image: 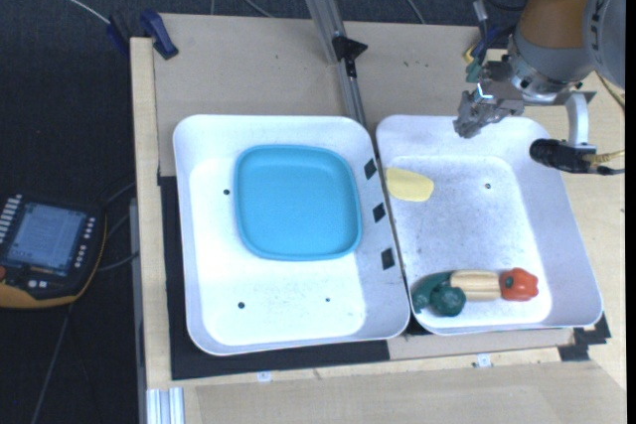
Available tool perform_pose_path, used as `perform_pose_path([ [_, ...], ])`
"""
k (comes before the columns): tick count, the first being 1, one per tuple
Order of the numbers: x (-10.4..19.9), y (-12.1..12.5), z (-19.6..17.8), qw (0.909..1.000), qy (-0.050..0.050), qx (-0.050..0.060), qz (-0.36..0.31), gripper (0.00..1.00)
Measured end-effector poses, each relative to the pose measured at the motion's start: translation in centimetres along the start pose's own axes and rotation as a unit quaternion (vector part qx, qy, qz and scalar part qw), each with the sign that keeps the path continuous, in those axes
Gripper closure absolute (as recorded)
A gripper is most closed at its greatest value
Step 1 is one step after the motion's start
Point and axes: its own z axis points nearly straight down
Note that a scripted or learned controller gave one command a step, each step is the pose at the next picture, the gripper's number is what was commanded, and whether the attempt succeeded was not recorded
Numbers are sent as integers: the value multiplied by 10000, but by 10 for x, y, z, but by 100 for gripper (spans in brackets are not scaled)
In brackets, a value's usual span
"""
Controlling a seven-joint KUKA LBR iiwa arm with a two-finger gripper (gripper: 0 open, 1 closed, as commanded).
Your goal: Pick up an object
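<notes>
My gripper (473,122) hangs over the far rim of the right bin (556,213), high above its floor, with nothing seen in it. A yellow piece (408,185) lies at the right bin's far left, below and left of the gripper. Along the near wall of that bin lie a dark green object (440,297), a tan cylinder (476,285) and a red object (518,284), side by side and touching. A light blue square plate (297,202) rests in the left bin (199,213).
A slanted metal pole (328,5) rises from the bench behind the bins' shared edge. Black clips (379,212) sit on the divider between the bins. Cables cross the dark floor behind, and a handheld pendant (45,243) lies at the far left.
</notes>
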Motion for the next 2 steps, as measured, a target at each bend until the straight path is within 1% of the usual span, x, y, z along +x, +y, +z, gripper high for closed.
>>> perform_pose_path([
  [1, 50, -15, -12, 10000, 10, 18, -19, 100],
  [2, 99, -15, -9, 10000, 10, 25, -18, 100],
])
